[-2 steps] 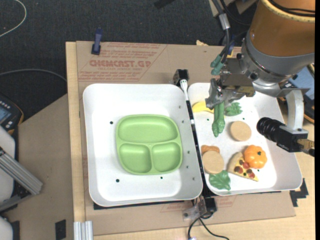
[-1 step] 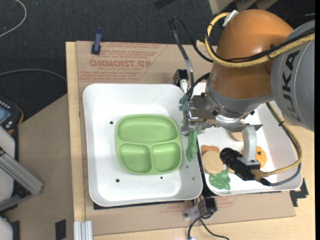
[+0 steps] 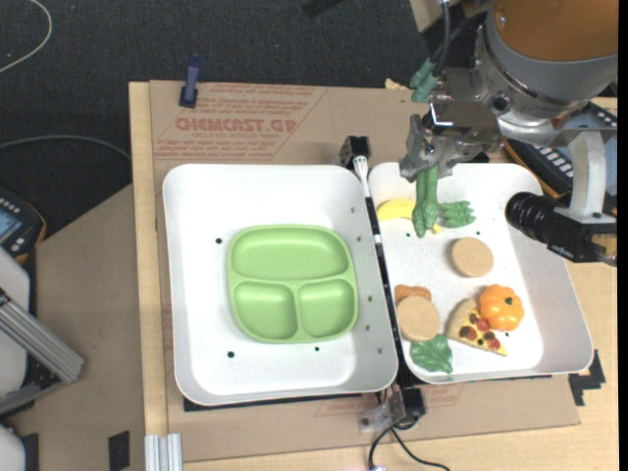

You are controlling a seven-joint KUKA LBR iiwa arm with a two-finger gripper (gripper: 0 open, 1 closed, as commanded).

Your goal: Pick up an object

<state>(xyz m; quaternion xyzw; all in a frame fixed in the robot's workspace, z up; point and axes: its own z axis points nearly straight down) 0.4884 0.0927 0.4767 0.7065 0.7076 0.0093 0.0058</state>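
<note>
Gripper, poised over the far end of the right bin, fingers clenched on the top of a green toy. The toy hangs straight below the fingers, long axis near vertical, lower end beside a yellow piece; whether it touches the floor cannot be told.
</note>
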